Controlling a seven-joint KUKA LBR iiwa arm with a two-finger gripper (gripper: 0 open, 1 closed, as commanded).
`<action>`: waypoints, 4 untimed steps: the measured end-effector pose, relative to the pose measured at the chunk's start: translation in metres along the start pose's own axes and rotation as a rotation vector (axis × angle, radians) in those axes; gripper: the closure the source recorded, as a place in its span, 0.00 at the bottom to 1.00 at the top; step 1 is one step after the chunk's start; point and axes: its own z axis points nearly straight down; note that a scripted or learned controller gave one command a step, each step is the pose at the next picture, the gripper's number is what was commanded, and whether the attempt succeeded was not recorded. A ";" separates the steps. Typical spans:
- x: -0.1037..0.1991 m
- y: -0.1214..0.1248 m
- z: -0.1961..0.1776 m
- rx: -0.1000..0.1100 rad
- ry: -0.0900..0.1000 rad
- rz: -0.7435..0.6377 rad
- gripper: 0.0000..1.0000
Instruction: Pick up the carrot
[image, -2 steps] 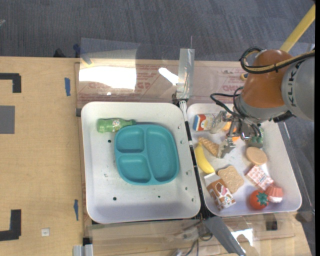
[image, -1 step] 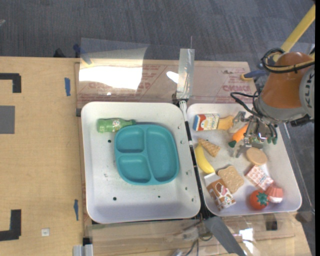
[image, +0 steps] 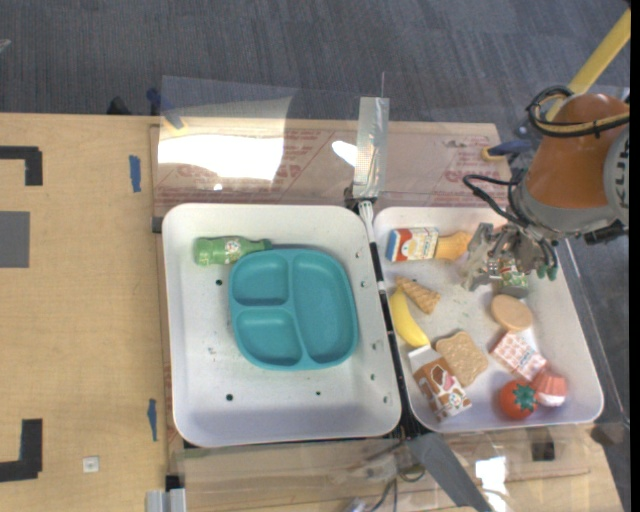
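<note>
The carrot (image: 453, 245) is a small orange piece lying at the back of the right bin (image: 585, 345), just right of a white and red milk carton (image: 412, 243). My gripper (image: 505, 265) hangs low over the back right part of that bin, a little to the right of the carrot and just above a round tan cookie (image: 512, 313). Nothing shows that it is holding anything. The arm's orange band (image: 570, 150) rises behind it.
The right bin also holds a banana (image: 405, 320), a cone (image: 420, 296), toast (image: 462, 355), a brown carton (image: 440, 388), a pink wafer (image: 517, 353), a tomato (image: 516, 400) and a cupcake (image: 550, 385). In the left bin (image: 190, 330) lie a teal divided plate (image: 293, 305) and a green bottle (image: 228, 249).
</note>
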 end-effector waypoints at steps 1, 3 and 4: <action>0.046 -0.021 -0.063 0.002 0.017 0.264 1.00; 0.091 0.025 -0.010 0.005 0.012 0.695 1.00; 0.100 0.106 -0.088 0.001 0.015 0.754 1.00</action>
